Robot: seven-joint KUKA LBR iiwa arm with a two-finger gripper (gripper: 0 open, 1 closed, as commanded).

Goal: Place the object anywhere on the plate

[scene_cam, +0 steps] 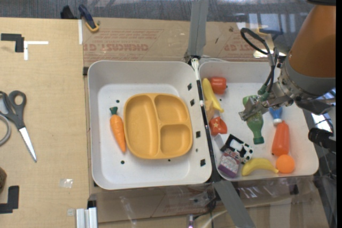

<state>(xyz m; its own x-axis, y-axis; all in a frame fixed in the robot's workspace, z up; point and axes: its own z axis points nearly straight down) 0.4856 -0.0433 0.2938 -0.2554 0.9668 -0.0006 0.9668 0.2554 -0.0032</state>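
Note:
A yellow plate [158, 125] with three compartments lies in the left bin [101, 83], with nothing on it. An orange toy carrot [117, 131] lies just left of the plate on the bin floor. My gripper [255, 110] hangs over the middle of the right bin [235, 69], right above the neck of a green toy bottle [257, 130]. A small green piece [249, 100] shows just beside the gripper's metal tip. Whether anything is in its grasp is not clear from this view.
The right bin also holds a red pepper [217, 83], a yellow banana [209, 96], a red strawberry-like piece [217, 125], an orange bottle [280, 139], an orange ball [286, 164], a second banana [259, 166] and a purple can [228, 164]. Scissors [20, 120] lie on the bench at left.

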